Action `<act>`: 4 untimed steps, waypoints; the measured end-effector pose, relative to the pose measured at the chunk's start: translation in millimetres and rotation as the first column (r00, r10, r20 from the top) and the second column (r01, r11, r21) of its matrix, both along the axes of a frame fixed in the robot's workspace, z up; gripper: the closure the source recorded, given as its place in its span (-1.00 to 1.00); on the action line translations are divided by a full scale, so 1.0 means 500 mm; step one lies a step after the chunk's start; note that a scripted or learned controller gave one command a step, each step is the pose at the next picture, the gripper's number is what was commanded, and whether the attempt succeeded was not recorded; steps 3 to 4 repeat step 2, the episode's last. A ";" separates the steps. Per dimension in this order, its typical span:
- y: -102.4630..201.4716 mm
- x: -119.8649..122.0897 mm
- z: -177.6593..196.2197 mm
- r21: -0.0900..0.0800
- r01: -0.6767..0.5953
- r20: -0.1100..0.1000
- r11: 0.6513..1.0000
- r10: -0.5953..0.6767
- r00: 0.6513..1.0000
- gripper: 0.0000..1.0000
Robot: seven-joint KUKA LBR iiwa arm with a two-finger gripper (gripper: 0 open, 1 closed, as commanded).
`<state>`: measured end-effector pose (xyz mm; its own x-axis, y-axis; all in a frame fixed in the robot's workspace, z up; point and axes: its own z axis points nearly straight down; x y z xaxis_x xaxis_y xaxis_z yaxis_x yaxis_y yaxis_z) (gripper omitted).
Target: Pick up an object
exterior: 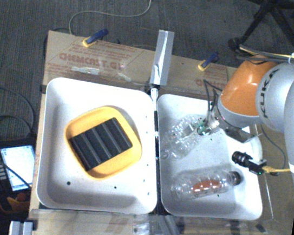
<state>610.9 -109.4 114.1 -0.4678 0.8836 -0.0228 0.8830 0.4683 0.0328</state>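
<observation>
Lying nearest in the right bin (251, 209) is a clear plastic bottle (206, 184) with something orange inside. Farther back, crumpled clear plastic (183, 136) sits just beside my gripper (204, 127); whether my fingers are spread, I cannot tell. A yellow tray (104, 142) lies in the left bin (62, 96).

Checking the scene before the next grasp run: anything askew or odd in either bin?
Nothing spilled or broken. The yellow tray sits skewed in the left bin. In the right bin, the clear bottle lies on its side, and crumpled clear plastic lies near the arm.
</observation>
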 end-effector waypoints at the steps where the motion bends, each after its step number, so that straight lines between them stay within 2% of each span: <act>1: 0.001 -0.004 -0.008 0.001 0.000 -0.008 1.000 0.000 1.000 -1.00; 2: 0.003 0.046 -0.034 0.001 0.033 -0.044 0.999 -0.033 0.999 -1.00; 4: 0.003 0.046 -0.034 0.001 0.033 -0.044 0.999 -0.033 0.999 -1.00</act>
